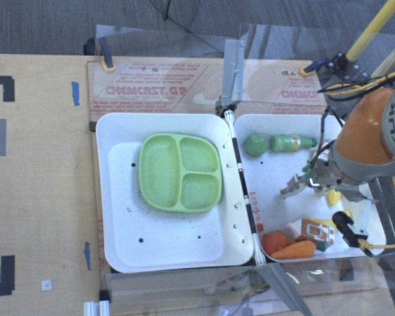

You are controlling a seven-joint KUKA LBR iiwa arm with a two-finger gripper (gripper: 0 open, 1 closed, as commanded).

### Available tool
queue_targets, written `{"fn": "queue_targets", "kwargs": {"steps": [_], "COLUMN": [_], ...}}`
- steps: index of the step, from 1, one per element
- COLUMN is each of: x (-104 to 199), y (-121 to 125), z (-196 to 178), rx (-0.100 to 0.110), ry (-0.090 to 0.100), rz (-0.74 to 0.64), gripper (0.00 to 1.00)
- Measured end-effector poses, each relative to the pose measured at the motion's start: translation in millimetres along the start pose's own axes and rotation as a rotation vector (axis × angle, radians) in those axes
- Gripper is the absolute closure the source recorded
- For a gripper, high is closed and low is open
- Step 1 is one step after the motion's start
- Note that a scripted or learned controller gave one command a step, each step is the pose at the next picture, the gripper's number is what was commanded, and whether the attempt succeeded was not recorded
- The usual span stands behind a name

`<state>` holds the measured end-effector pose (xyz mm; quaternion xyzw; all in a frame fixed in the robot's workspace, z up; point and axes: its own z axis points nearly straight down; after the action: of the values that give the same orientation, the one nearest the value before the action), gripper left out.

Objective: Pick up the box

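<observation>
- Carrot (pixel 297 249), orange, lies along the near wall of the right bin (pixel 276 170), at the bottom of the view.
- Red round item (pixel 272 241), maybe a tomato, sits at the carrot's left end, touching it.
- Box (pixel 317 231), the task obj.: small, orange and white, lying flat on the bin floor just behind the carrot, in the near right part of the right bin. Nothing grips it.
- Gripper (pixel 293 188) hangs over bare white floor approx. in the middle of the right bin, up and to the left of the box and apart from it. If it is open or closed I cannot tell, the view is too small and blurred there.
- Arm (pixel 362 137), grey w/ orange band, comes in from the right side, above the right bin's right wall.
- Green round fruit (pixel 255 144) and green bottle (pixel 291 142) are at the far side of the right bin; the bottle lies on its side, just right of the fruit.
- Left bin (pixel 118 242) holds a light green plate (pixel 180 172) w/ three compartments, flat, toward the far right part of the bin.
- Bench (pixel 33 176) is pale wood; a cardboard sheet (pixel 151 87) w/ red print lies behind both bins.
</observation>
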<state>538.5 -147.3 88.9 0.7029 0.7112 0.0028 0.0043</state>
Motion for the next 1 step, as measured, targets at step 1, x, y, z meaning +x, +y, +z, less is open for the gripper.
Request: {"fn": "queue_targets", "kwargs": {"steps": [1], "x": [48.3], "y": [-24.8], "z": [-0.7], "rx": [0.0], "ry": [0.0], "rz": [-0.063], "gripper": [0.0]}}
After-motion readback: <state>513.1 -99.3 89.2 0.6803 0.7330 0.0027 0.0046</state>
